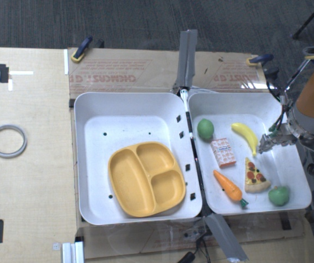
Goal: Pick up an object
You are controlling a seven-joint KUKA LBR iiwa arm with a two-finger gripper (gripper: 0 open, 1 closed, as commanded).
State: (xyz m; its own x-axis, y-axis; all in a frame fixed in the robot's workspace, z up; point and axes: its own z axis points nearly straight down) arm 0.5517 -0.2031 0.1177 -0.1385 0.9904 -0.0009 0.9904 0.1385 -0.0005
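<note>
The right bin (222,111) holds several toy foods: a green lime (205,129), a yellow banana (246,136), a small red-and-white box (223,152), a pizza slice (255,176), an orange carrot (229,186) and a green apple (279,195). My gripper (265,144) hangs low over the right side of this bin, just right of the banana's lower tip and above the pizza slice. Nothing is visibly held in it. The left bin (91,119) carries a yellow divided plate (147,178).
A roll of grey tape (7,141) lies on the bench at the far left. Blue clamps (81,48) (261,59) pin the cardboard behind the bins. A grey divider bar (187,59) runs between the bins.
</note>
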